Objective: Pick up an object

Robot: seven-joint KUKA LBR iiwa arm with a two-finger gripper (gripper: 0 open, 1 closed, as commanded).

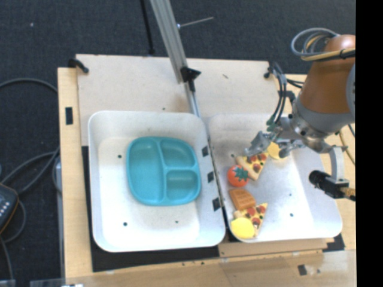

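Here, seen from above at a slant, a pale wooden bench [137,82] carries two shallow white bins side by side. The left bin [108,220] holds a turquoise plate [163,171] with three compartments, lying flat near the bin's middle. A slim metal pole [170,34] rises from the bench behind the seam between the bins.

The right bin [305,214] holds small toy foods, gathered along its left side. An orange-red fruit with a green top [237,176] sits near the dividing wall. Touching it on the right is a pizza slice [254,165], pointing toward the left. Below them lie a brown waffle-like piece [242,198], a second pizza slice [258,213] and a yellow lemon-like piece [242,226], all close together at the bin's front left corner.

Further right, the grey arm with its orange band reaches in, and its pincer [269,145] hangs low over the bin's back half, just beside the upper pizza slice. A small yellow piece [276,151] shows right at its fingertips. I cannot tell whether the pincer is open or closed, or whether it grips anything.
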